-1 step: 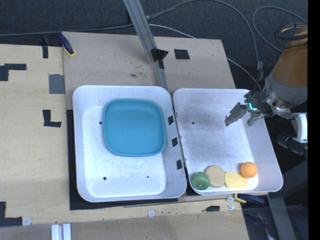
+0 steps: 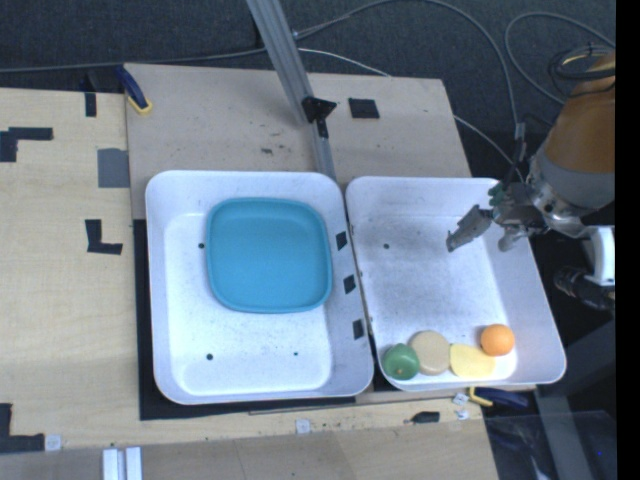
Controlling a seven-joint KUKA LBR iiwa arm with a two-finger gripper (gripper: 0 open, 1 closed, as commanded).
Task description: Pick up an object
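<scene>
Along the near edge of the right bin (image 2: pixel 420 268) lie a green ball (image 2: pixel 401 361), a beige round piece (image 2: pixel 432 351), a yellow piece (image 2: pixel 471 361) and an orange ball (image 2: pixel 497 340), packed in a row. My gripper (image 2: pixel 487 232) hangs over the far right part of that bin, well above and behind the row. Its two dark fingers are spread apart, and nothing sits between them.
The left bin (image 2: pixel 180 348) holds a blue square plate (image 2: pixel 268 254). A grey metal pole (image 2: pixel 292 58) slants across the bench behind the bins. Cables run over the dark floor at the back right.
</scene>
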